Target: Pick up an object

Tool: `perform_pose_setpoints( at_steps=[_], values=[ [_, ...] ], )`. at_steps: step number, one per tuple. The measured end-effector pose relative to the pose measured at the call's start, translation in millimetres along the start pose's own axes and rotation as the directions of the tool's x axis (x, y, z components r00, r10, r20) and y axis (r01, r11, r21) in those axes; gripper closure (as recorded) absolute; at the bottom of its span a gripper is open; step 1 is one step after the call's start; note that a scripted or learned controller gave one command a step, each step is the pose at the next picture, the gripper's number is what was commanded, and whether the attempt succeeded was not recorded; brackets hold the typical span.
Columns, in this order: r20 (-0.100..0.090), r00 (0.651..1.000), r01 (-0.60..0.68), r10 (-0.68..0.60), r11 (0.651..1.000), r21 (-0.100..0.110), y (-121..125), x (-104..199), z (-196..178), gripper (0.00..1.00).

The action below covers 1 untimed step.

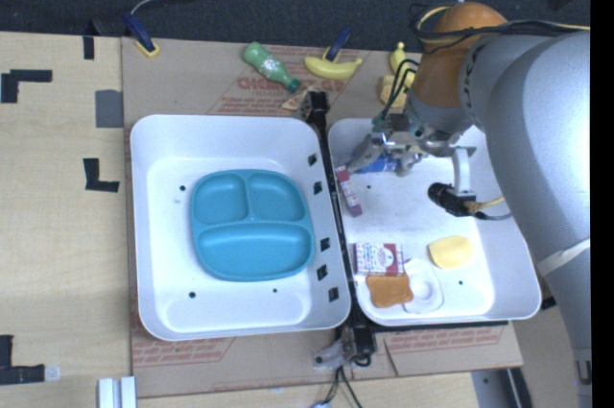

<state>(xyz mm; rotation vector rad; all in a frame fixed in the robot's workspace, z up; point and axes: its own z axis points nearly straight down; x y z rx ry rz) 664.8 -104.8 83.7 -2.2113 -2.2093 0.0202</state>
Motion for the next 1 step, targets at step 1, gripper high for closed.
perform_pose_setpoints(
  at_steps=[1],
  values=[
    [-0.001, 1.000, -0.001, 0.001, 1.000, 0.008, -1.9, 0.1, -8.0, 1.00]
  ],
)
